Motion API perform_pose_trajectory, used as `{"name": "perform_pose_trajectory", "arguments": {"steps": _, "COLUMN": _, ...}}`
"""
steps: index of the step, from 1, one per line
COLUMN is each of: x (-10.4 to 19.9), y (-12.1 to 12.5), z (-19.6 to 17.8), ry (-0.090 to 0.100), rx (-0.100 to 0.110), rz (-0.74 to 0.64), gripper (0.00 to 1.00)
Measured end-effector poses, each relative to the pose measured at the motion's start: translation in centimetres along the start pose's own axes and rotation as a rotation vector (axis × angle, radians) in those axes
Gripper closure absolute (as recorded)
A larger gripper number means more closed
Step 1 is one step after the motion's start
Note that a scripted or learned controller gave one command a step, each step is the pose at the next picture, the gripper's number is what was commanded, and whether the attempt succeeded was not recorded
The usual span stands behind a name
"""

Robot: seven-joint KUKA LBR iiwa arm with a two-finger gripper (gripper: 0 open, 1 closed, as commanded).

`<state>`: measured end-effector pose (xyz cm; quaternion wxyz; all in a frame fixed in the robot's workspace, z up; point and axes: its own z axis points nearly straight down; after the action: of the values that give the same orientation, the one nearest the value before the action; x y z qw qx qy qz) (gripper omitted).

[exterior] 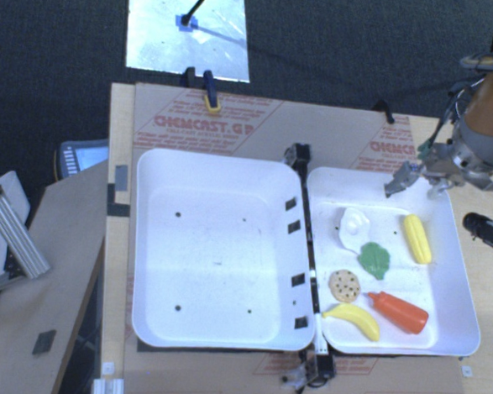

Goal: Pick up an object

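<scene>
The gripper (416, 180) hovered over the right bin's (456, 333) far rim, jaws parted and holding nothing; the corn cob (417, 238) lay just below.

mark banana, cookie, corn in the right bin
banana (355, 318), camera view, middle of its curve
cookie (344, 285), camera view, centre of the disc
corn (417, 238), camera view, mid-length of the cob

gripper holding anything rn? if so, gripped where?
Nothing held. The gripper hangs over the right bin's far edge with nothing between its fingers; the corn lies in that bin.
</scene>
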<state>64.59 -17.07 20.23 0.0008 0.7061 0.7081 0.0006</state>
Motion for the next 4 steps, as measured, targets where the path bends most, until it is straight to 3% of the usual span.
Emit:
{"name": "perform_pose_trajectory", "arguments": {"steps": 1, "x": -3.8, "y": 2.5, "z": -16.5, "ry": -0.008, "rx": -0.019, "rz": -0.001, "gripper": 0.0}}
{"name": "perform_pose_trajectory", "arguments": {"steps": 2, "x": -0.8, "y": 1.5, "z": 8.2, "ry": 0.004, "rx": 0.011, "rz": -0.003, "gripper": 0.0}}
{"name": "perform_pose_trajectory", "arguments": {"steps": 3, "x": -3.8, "y": 2.4, "z": -1.8, "ry": -0.004, "rx": -0.009, "rz": 0.003, "gripper": 0.0}}
{"name": "perform_pose_trajectory", "arguments": {"steps": 4, "x": -3.4, "y": -7.5, "z": 9.9, "ry": -0.007, "rx": -0.015, "rz": -0.002, "gripper": 0.0}}
